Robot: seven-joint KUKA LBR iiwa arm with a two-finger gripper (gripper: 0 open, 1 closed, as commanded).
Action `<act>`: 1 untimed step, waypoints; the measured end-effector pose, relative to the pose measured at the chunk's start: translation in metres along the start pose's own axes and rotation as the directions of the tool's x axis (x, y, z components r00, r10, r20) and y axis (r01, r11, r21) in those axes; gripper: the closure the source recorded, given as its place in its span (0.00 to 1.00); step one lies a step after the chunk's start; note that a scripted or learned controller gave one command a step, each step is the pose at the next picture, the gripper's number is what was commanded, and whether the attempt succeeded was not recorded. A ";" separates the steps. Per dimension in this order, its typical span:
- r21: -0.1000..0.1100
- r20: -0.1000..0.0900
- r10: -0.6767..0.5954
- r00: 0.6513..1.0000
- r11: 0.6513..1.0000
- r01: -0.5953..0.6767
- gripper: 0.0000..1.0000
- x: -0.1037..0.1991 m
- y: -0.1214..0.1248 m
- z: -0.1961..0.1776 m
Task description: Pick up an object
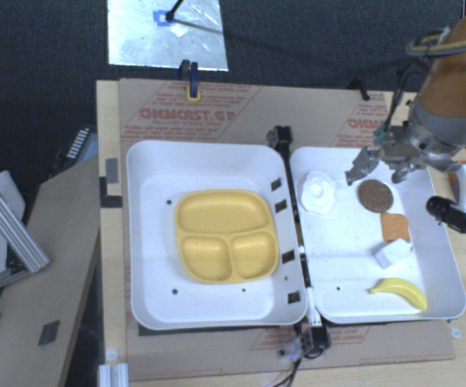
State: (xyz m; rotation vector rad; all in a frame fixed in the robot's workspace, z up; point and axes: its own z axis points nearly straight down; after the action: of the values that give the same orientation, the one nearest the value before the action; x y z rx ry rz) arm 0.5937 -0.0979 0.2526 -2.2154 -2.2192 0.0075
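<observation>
In the right bin [338, 256] lie a white round lid-like piece [318, 193], a brown round disc [375, 195], an orange square piece [395, 227], a white block [393, 253] and a yellow banana [400, 291]. My gripper [380, 166] hangs over the bin's far edge, just above the brown disc, with its two fingers spread open and nothing between them. The grey arm with its orange band [455, 79] comes in from the upper right.
The left bin [148, 216] holds a yellow three-compartment plate [223, 235]. A black divider with clips [289, 216] runs between the bins. A metallic sheet [167, 22] lies behind the bench, and a yellow clamp [192, 83] sits on the board's far edge.
</observation>
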 end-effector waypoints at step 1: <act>-0.009 0.001 -0.002 1.000 1.000 0.002 0.00 0.000 0.002 -0.005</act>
State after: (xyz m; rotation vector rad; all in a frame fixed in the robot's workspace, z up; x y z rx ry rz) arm 0.5956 -0.0978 0.2571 -2.2188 -2.2260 -0.0013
